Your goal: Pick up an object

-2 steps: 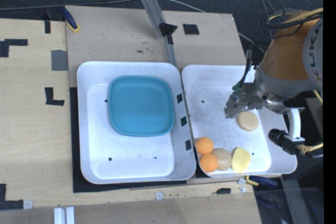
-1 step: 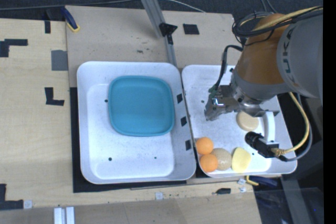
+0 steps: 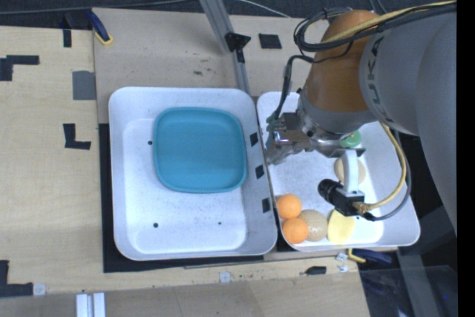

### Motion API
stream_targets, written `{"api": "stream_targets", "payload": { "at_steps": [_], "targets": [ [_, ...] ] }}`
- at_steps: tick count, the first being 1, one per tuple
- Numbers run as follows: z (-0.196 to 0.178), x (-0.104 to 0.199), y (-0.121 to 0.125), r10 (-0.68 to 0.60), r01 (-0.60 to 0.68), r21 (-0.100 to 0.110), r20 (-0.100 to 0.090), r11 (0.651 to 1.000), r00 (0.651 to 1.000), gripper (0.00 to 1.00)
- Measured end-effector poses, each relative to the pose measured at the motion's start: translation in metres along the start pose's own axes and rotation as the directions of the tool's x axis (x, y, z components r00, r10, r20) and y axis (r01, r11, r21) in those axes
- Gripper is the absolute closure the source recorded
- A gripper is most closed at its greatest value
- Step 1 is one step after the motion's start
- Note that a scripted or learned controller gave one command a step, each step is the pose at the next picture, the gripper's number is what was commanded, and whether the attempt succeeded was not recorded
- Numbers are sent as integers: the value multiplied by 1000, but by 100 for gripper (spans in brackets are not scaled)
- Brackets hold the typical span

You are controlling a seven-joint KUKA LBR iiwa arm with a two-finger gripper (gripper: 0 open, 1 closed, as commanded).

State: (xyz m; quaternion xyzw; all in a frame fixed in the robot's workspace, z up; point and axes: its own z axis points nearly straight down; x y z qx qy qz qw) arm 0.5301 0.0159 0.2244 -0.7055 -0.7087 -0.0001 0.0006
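On your left you have the left bin (image 3: pixel 122 159), white and shallow, and in it one plate (image 3: pixel 199 149): teal, square with rounded corners, lying flat toward the bin's far half and leaving bare floor along the near side. Next comes the right bin (image 3: pixel 397 237), touching the first along their shared wall. The gripper (image 3: pixel 279 148) hangs just inside that wall, over bare speckled floor at the bin's left edge, and you cannot tell whether it is released or clenched; nothing shows in its grasp. The things you could pick up are bunched in the near part of this bin. Count them from the left: an orange ball (image 3: pixel 289 206), small, round and bright, then a second orange ball (image 3: pixel 295 231) of the same look just beside it, nearer the front wall, which makes two. Touching that second one is one tan ball (image 3: pixel 315 225), dull beige and about the same size. Next to it lies one yellow piece (image 3: pixel 341 228), pale and flat-looking, close to the front wall; its shape is partly hidden. Farther back, one green thing (image 3: pixel 354 138) peeks out from under the wrist, too covered for you to identify. All of these lie apart from the gripper, the orange balls nearest to it. The arm (image 3: pixel 415 85) comes in from your right, grey, with its orange band (image 3: pixel 338 78) above the right bin's far end.
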Motion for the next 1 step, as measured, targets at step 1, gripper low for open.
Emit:
{"api": "stream_targets", "payload": {
  "at_steps": [1],
  "targets": [
    [7, 55, -6, 0, 0, 1, 0, 1000, 1000, 100]
  ]
}}
